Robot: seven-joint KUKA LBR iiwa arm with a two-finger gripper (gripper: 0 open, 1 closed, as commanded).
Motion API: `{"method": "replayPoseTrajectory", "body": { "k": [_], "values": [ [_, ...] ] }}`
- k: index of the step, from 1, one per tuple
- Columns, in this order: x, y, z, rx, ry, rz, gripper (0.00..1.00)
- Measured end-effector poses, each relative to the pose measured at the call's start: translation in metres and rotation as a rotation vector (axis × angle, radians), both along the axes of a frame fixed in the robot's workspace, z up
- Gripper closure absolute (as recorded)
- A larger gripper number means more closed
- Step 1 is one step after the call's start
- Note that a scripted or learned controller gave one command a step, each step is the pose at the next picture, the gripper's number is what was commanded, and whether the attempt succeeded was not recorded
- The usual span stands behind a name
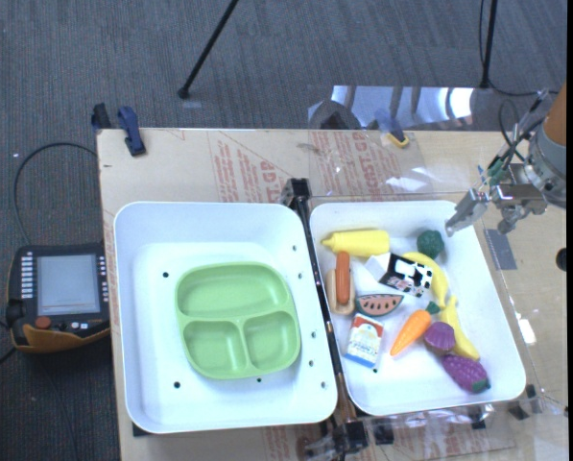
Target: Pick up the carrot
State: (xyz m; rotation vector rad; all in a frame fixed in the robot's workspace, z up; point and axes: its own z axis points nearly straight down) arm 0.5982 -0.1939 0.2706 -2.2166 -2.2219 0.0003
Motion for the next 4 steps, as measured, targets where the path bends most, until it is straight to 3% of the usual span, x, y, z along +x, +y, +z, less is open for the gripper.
{"method": "replayPoseTrajectory", "body": {
  "k": [1,2,3,4],
  "values": [
    [-0.040,0.011,-0.138,0.004,0.016,-0.167,0.00],
    [-0.094,0.076,-0.178,-0.003,-0.009,-0.084,0.00],
    [-0.095,0.076,-0.169,0.004,-0.003,-0.094,1.00],
    [-0.120,0.116,-0.053,0.001,-0.006,-0.075,1.00]
  ]
}}
